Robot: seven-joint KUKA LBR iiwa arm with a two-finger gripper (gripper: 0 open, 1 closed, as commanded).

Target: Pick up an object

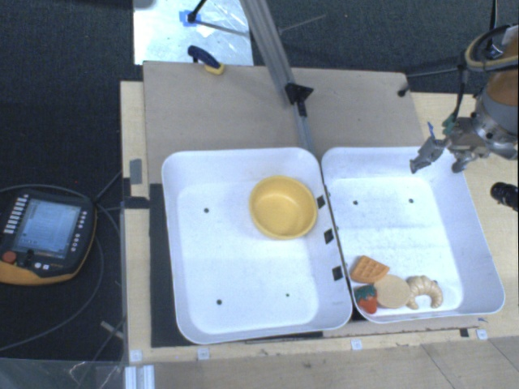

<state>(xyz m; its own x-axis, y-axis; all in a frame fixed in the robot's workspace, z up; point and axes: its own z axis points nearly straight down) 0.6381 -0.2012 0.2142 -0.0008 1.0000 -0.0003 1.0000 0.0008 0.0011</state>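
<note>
Claw: the gripper (442, 157) hangs over the far right corner of the right bin (405, 217), near its top rim. Its 2 fingers are spread apart with nothing between them.
Arm: the arm (495, 96) comes in from the right edge, grey with an orange band above the wrist.
Right bin: shallow and white, with 4 small items bunched in its near left corner, well apart from the claw.
Items to pick: an orange waffle-like square (369, 268) lies at the back of the bunch. A round beige disc (393, 292) sits just in front of it. A small red and green piece (367, 299) touches the disc on its left side. A croissant (425, 291) lies just to the right of the disc.
Left bin: the left bin (211, 298) is white too and stands edge to edge with the right one. A yellow bowl (282, 207) sits upright in its far right part, close to the shared edge.
Bench: a tan board (349, 112) lies under and behind both bins.
Floor: a hand-held control panel (45, 235) with a lit screen lies on the dark carpet at the left, its cable trailing toward the bench.
Pole: a grey metal pole (272, 43) slants in from the top toward the gap between the bins.
</note>
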